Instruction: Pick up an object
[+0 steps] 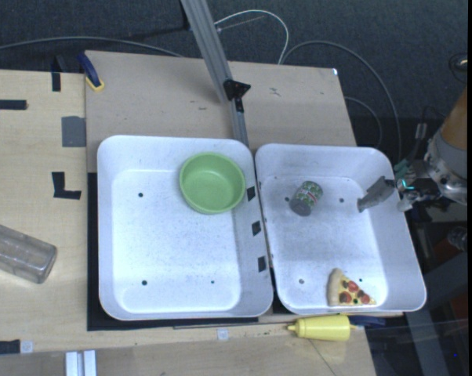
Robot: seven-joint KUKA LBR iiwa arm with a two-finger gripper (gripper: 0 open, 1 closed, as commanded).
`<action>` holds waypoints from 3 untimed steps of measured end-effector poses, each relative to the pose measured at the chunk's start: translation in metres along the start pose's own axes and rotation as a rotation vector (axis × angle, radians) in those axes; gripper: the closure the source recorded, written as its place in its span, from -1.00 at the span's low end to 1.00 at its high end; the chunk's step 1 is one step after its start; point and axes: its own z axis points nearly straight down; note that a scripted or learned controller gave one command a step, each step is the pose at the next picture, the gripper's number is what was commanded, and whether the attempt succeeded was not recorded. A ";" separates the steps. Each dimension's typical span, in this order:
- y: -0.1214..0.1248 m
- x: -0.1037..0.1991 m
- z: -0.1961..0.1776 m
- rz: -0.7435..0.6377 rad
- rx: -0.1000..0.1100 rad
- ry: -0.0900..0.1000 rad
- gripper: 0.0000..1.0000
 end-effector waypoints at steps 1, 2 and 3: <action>0.000 0.000 0.000 0.001 0.000 0.000 -1.00; 0.001 -0.007 0.058 0.002 0.000 0.000 -1.00; 0.003 -0.002 0.122 0.001 0.006 0.001 -1.00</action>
